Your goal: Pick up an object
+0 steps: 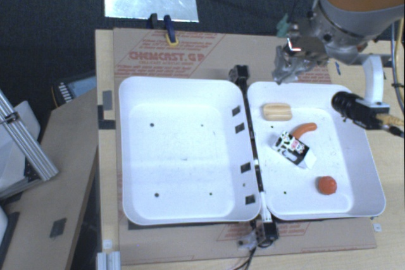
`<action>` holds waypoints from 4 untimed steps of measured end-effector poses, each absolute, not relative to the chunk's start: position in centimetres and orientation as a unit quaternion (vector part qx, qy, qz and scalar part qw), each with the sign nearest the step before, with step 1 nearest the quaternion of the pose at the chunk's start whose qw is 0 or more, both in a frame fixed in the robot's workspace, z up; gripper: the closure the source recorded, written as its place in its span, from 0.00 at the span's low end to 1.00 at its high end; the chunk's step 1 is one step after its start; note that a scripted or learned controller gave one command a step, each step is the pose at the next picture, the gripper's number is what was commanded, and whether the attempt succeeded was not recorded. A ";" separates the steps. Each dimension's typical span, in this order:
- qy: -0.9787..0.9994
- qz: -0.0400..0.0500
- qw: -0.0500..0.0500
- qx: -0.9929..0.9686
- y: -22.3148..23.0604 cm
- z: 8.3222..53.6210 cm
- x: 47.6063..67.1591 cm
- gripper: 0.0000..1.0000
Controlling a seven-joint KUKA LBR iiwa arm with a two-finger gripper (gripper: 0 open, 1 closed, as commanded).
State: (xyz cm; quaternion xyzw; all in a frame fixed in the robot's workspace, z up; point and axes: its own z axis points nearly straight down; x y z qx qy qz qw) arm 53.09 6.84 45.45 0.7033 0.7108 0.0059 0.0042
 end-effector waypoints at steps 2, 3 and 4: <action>0.705 -0.005 -0.004 0.709 -3.9 24.2 48.4 1.00; 0.710 0.004 0.003 0.705 -1.2 31.4 51.8 1.00; 0.711 0.006 0.004 0.703 5.0 39.9 55.2 1.00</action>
